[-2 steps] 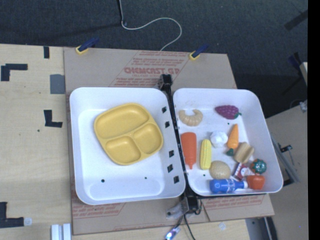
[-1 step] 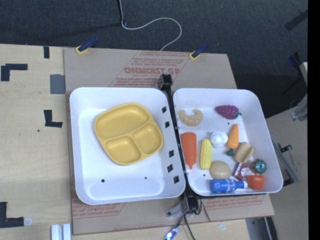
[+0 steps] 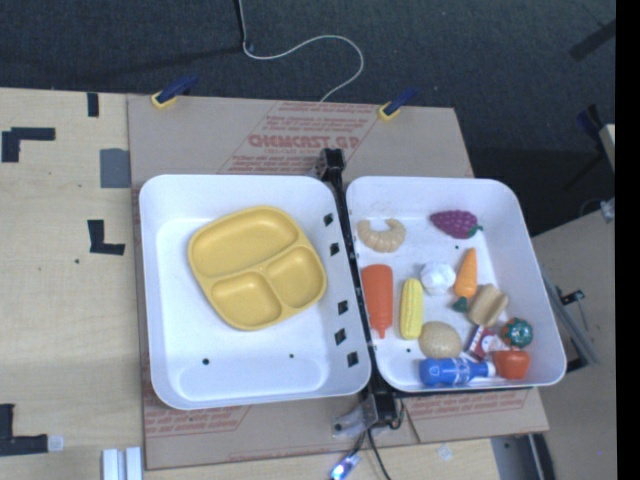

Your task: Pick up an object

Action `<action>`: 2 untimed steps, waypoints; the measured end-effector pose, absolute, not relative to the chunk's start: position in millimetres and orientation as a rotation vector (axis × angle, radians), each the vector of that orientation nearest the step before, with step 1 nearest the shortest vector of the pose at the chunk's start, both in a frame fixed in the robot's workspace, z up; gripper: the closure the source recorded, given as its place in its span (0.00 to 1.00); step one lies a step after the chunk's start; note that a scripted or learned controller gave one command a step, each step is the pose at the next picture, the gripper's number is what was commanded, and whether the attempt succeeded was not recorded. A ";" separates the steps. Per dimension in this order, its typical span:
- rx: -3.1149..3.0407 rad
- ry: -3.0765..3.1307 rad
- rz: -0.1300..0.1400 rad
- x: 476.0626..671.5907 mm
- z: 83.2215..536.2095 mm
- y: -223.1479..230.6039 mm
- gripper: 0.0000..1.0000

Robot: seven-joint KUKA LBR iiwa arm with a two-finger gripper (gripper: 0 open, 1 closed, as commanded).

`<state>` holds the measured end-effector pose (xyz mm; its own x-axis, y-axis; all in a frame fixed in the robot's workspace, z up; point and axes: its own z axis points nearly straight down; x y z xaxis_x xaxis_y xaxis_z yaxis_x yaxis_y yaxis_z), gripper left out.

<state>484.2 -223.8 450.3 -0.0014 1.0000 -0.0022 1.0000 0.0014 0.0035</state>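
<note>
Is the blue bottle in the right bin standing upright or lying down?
Lying down. The blue bottle rests on its side along the right bin's near wall, white cap end toward the red toy.

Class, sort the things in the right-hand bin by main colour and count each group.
Orange: 2, the long piece and carrot
Yellow: 1, corn
Purple: 1, grapes
Blue: 1, bottle
Tan: 3, croissant, potato, bun
White: 1
Red: 1
Green: 1
Total: 11

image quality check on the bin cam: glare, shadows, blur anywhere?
Camera view: even, soft light, no hard shadows; the yellow divided plate casts only a faint one on the left bin. Mild sheen on the right bin wall, nothing blown out. Overall slightly soft and low-res: small toys near the blue bottle blur together. Dark carpet at top is underexposed.
</note>
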 end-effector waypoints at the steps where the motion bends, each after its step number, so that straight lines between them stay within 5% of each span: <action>1: 2.218 2.221 0.001 484.1 478.2 -223.7 1.00; 2: 2.224 2.223 -0.004 483.7 438.5 -223.7 1.00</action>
<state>483.7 -223.7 438.5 0.0001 1.0000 0.0000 1.0000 -0.0001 -0.0040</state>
